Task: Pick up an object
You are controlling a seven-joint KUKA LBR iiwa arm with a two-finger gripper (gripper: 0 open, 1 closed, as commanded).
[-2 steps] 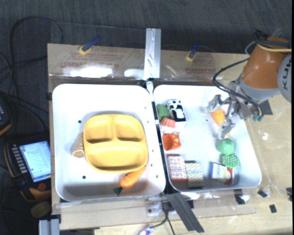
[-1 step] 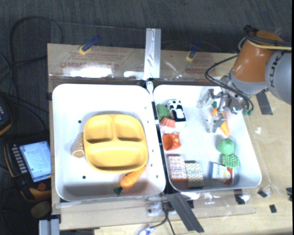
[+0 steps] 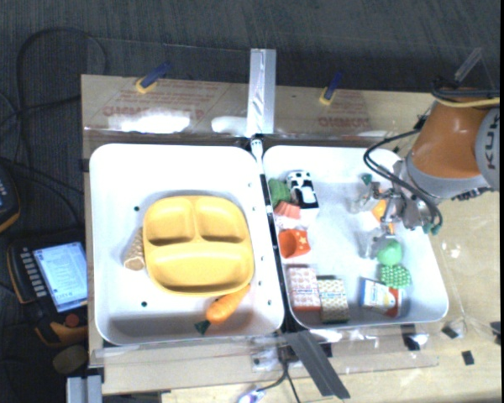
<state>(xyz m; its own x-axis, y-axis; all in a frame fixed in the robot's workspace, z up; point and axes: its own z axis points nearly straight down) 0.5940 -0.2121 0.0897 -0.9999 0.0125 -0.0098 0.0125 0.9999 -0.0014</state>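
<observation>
**Orange-banded arm low in the right bin, nothing lifted yet**

White plastic bins sit side by side on my counter (image 3: 101, 99), and the arm reaches into the right bin (image 3: 433, 305) from the right. The claw (image 3: 385, 225) hangs low over the middle of that bin, close to a small yellow piece (image 3: 378, 208) and just above a green round toy (image 3: 390, 253). I cannot tell if the claw is released or clenched; the metal parts there are too small and blurred for me. I see no object clearly raised, so I judge that the pick is not done: the grasp and the lift are both left.

Possible targets are many in this bin. Below the green toy lies a green dotted piece (image 3: 394, 275), and a small carton (image 3: 378, 295) is near the front wall. Along the left wall I see a black-and-white toy (image 3: 300, 187), an orange cup (image 3: 294, 242) and two small boxes (image 3: 317, 292).

The left bin (image 3: 109, 225) carries a yellow divided tray (image 3: 199, 242), a carrot (image 3: 224, 306) at its front edge and a cone-like thing (image 3: 135, 250) at its left side.

The counter is pale board with blue clips at the back. Around it is dark carpet, with cables and a handheld screen (image 3: 59, 274) at the left.
</observation>
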